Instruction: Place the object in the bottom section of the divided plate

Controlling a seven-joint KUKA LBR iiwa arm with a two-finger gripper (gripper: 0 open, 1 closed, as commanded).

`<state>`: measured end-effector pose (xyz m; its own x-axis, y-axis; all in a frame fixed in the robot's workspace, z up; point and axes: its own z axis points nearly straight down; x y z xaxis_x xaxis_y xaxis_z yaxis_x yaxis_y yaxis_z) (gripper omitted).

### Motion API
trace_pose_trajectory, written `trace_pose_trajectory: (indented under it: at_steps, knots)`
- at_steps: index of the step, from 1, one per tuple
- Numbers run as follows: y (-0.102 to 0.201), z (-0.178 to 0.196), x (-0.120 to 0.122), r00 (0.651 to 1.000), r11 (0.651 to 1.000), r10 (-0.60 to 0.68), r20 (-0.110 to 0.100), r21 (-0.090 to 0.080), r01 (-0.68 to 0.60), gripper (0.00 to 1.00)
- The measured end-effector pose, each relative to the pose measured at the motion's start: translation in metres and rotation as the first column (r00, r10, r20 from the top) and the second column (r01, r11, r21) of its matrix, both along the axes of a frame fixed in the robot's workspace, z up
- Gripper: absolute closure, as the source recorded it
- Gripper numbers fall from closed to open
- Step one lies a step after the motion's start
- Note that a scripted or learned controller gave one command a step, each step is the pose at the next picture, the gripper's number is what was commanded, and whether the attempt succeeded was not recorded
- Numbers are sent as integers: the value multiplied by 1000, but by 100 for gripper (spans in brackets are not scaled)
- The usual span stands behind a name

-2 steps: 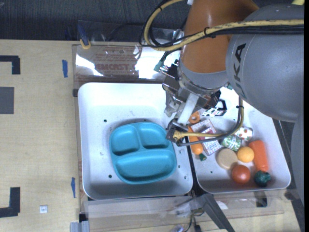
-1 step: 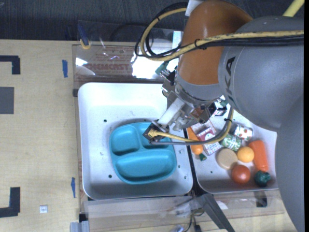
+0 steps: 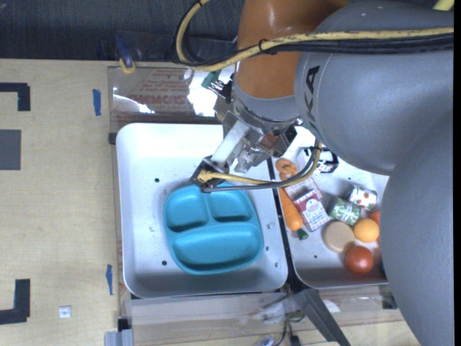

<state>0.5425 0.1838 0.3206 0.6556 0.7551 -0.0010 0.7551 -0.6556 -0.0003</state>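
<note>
Though askew, divided plate (image 3: 212, 247) (long crosswise)

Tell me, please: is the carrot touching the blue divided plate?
Apart. In the camera view the carrot lies in the right bin, and the blue divided plate lies in the left bin, with the bins' rims between them.

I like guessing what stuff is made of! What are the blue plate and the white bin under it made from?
The blue plate looks like plastic: one even turquoise colour, smooth, with soft rounded dividers and a dull sheen. The white bin seems plastic too, perhaps painted metal: a smooth, slightly glossy white surface with rounded corners and small dark dots, maybe screws or holes. From a picture alone, neither is certain.
</note>
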Motion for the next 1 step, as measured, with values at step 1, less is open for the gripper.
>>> trace_pose_trajectory:
  at_steps: [1]
  knots:
    - [41,24,92,942,942,-336,1,1,336,100]
